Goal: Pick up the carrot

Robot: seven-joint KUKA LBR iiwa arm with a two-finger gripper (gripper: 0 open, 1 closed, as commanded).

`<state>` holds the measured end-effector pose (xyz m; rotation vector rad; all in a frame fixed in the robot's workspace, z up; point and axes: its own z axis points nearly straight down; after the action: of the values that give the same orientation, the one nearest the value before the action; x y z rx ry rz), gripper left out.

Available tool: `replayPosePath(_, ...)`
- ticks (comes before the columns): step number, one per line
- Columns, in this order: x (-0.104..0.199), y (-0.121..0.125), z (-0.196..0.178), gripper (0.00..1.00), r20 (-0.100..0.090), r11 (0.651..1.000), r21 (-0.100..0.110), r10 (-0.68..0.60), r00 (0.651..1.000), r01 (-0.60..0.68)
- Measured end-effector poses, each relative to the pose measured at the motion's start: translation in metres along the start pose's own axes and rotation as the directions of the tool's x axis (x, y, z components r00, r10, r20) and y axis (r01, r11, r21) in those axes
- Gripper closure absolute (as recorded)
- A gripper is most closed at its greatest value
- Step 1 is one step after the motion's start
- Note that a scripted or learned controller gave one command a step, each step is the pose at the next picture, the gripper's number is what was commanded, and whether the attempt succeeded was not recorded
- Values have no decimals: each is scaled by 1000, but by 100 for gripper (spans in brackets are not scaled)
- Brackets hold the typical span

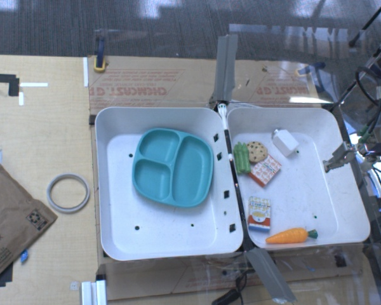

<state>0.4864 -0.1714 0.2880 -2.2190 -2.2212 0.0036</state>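
The carrot [289, 236] is orange with a green stub at its right end. It lies flat along the near wall of the right bin [327, 199], close to that bin's near right corner. Nothing touches it. A small printed carton [260, 213] sits just up and to the left of it, with a narrow gap between them.
Further back in the right bin lie a green vegetable [242, 157], a cookie [257, 150], a red and white packet [265, 170] and a white block [284, 142]. A teal divided plate [174, 167] sits in the left bin [114, 189]. A grey bracket [338, 159] juts over the right rim.
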Motion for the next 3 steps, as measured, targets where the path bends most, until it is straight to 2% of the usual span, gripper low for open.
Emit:
replayPosePath(1, 65, -8, 27, 0, 0, 994, 1, 109, 994, -109)
replayPosePath(2, 81, -9, 98, 0, 0, 933, 3, 359, 933, -359)
replayPosePath(3, 75, -10, 157, 0, 0, 943, 2, 332, 943, -332)
